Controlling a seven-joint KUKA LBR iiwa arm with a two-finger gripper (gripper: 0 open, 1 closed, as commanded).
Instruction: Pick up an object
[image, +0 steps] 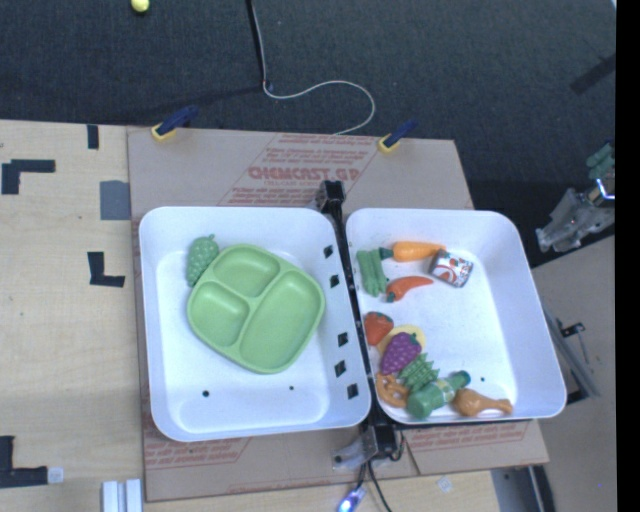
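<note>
You are looking at the grey gripper (572, 222) hanging outside the right white bin (500, 320), just off its far right rim, and you cannot tell whether it is released or clenched; nothing is showing in its grasp.

The risk is lying in the crowding. The purple toy grape bunch (398, 353), the leafy green toy (420, 370) and the tan toy gourd (480, 404) are touching or overlapping near the divider, so a descent there is likely nudging neighbours or closing on two.

The small red-and-white can (451, 268) and the orange toy carrot (415, 250) are sitting more apart.

The left white bin (170, 380) is holding a green divided plastic plate (256, 307) and a bumpy green toy (202, 258)
</note>
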